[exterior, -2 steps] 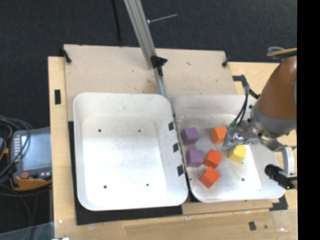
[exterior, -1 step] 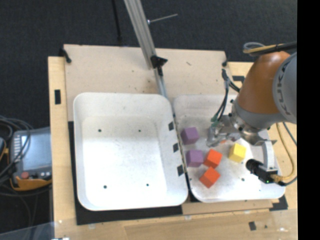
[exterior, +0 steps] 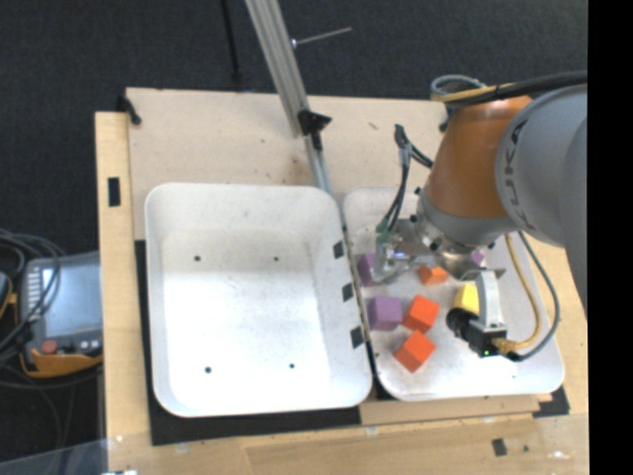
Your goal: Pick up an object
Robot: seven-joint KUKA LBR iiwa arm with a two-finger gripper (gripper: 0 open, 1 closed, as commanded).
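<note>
My jaws [exterior: 407, 257] hang low over the right bin [exterior: 534, 379]; their spread I cannot tell (wrist hides them). Nearest candidate: purple block [exterior: 365, 268], just beside. I should centre over it and descend straight.

Even overhead light, soft shadows, slightly blurry, white bins [exterior: 247, 201] bright, surroundings dim
</note>
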